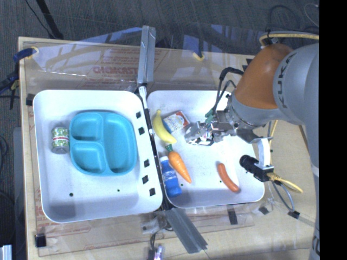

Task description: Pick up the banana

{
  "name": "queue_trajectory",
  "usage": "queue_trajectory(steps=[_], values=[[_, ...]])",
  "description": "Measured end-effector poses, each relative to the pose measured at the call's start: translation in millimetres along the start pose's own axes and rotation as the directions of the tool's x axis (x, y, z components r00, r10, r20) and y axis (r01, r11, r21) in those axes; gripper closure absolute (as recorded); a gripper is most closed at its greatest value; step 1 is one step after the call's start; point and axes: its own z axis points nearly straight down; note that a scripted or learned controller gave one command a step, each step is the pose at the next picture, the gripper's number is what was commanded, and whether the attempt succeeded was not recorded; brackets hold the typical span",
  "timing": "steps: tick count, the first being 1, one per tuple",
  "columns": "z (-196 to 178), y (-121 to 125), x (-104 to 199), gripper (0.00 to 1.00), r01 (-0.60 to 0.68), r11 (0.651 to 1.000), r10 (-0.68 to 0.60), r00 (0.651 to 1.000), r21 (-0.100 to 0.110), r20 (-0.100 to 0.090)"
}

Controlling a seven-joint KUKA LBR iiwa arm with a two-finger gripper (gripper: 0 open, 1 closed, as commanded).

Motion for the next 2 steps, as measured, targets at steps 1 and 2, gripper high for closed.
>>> queue_trajectory(steps=[1,2], values=[[102.5,-4.6,46.6,0.00,0.022,1.000,-0.021,1.000,-0.011,0.017],[93.9,-4.3,52.4,1.00,0.032,0.999,-0.032,0.999,-0.004,0.006]])
